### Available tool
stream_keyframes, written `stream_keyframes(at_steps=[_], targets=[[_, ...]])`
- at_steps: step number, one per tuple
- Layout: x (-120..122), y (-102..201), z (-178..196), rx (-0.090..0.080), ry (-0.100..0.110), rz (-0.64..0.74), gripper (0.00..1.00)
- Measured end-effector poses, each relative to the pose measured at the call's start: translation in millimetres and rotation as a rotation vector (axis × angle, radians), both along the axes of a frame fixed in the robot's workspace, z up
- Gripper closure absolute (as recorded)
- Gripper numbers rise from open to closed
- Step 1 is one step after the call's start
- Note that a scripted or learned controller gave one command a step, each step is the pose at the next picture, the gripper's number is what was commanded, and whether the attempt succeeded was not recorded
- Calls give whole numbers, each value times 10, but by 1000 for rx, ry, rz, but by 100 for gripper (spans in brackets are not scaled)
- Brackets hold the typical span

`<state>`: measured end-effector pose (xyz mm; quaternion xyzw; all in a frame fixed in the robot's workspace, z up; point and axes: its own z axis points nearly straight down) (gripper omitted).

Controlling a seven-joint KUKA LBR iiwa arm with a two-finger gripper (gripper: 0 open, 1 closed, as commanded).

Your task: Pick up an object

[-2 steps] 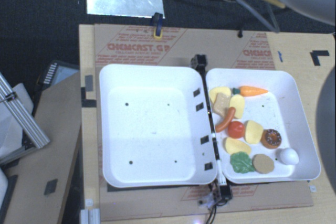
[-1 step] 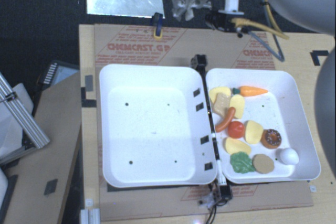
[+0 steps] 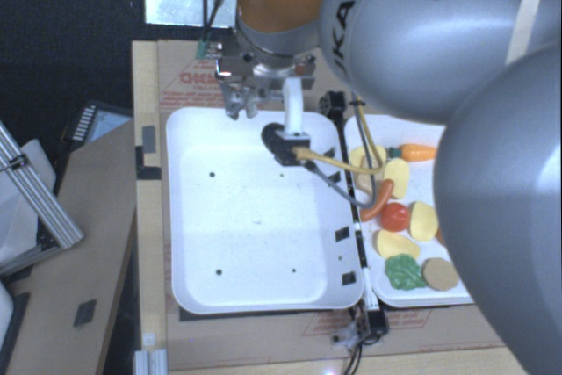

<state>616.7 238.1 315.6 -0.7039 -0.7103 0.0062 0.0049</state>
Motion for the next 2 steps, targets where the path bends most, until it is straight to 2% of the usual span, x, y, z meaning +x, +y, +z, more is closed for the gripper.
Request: stream_keyframes(at_steps=[1, 2], targets=[[-1040, -33, -793, -2, 0, -4, 100], [-327, -44, -363, 3, -24, -9, 100]])
